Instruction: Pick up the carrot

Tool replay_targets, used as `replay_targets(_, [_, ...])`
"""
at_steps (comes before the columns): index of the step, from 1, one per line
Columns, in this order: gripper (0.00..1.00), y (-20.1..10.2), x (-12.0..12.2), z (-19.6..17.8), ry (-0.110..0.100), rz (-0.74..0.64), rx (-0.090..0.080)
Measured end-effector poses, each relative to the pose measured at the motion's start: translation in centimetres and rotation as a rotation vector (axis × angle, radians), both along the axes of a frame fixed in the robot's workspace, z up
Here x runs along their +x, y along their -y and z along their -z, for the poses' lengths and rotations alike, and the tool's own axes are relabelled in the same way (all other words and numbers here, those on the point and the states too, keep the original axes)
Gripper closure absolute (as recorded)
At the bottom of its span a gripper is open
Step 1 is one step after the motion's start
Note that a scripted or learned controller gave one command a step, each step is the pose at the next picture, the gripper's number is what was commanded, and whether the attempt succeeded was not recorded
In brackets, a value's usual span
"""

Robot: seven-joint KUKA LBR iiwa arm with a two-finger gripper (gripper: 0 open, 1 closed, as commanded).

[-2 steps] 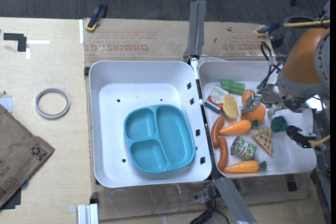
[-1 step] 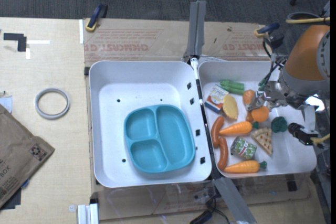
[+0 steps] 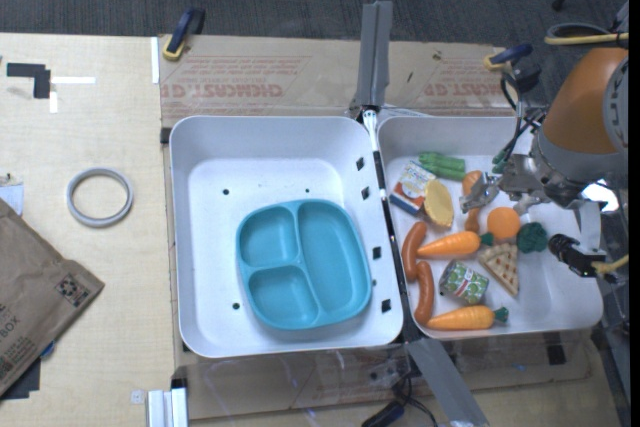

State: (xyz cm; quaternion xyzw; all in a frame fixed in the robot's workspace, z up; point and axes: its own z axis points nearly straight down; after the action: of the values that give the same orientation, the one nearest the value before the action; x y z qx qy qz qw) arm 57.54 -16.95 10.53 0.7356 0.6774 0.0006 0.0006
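From the fixed camera above the bench, the left bin [image 3: 200,215] holds a blue divided plate [image 3: 302,262], and the right bin [image 3: 570,310] is crowded with toy food. Two carrots lie in that right bin: one carrot [image 3: 450,244] near the middle, pointing left with its green top toward an orange ball [image 3: 503,223], and a second carrot [image 3: 464,318] close to the front wall, green top at its right end. Around them sit two red sausages [image 3: 415,248], a green-wrapped packet [image 3: 465,282], a waffle wedge [image 3: 501,267], a green pea pod [image 3: 442,164] and a small carton [image 3: 414,183]. The arm comes in from the right, its orange band high at the bin's far corner, and the gripper [image 3: 484,191] hangs over the upper middle of the right bin, just beyond the ball and near a yellowish slice [image 3: 439,202]. Its fingers are narrow, nearly together, with nothing caught between them. I judge the task to be at the approach step, no carrot lifted yet. The next move likely calls for opening the fingers, shifting toward the front of the bin over the middle carrot, turning to straddle its thick body across the width, and descending without nudging the ball or sausage.
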Motion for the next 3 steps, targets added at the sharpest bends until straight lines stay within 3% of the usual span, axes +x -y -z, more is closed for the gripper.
replay_targets(1, [0.0,-5.9,-2.7,1.6,-0.007,0.11,0.001])
replay_targets(2, [0.0,-6.1,-5.8,1.6,-0.007,0.115,0.001])
replay_targets(3, [0.0,-7.1,-9.8,1.5,-0.004,-0.022,0.0])
